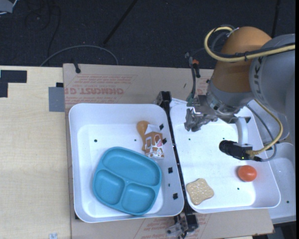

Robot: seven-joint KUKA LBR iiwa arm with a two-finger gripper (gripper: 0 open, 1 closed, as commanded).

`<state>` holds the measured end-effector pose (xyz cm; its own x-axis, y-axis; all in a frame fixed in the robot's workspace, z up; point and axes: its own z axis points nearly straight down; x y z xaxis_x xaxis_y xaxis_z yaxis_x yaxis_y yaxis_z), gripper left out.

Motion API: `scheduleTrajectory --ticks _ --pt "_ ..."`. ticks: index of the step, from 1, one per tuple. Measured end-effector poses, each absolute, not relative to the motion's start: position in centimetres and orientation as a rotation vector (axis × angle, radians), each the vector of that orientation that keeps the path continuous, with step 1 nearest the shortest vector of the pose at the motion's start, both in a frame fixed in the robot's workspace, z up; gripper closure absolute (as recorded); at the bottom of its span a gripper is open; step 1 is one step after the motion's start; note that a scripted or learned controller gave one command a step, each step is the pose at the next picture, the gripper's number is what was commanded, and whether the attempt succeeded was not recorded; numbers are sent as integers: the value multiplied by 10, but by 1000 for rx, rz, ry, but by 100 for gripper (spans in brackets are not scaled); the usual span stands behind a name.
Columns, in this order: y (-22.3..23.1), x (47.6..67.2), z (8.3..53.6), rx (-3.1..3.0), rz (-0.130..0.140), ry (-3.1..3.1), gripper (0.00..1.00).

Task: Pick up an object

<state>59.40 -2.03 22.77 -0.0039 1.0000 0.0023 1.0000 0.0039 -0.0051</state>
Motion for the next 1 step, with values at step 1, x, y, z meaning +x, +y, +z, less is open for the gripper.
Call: scheduleTrajectory --ticks 1 --pt "31 586 217 -2214 5 -2222 100"
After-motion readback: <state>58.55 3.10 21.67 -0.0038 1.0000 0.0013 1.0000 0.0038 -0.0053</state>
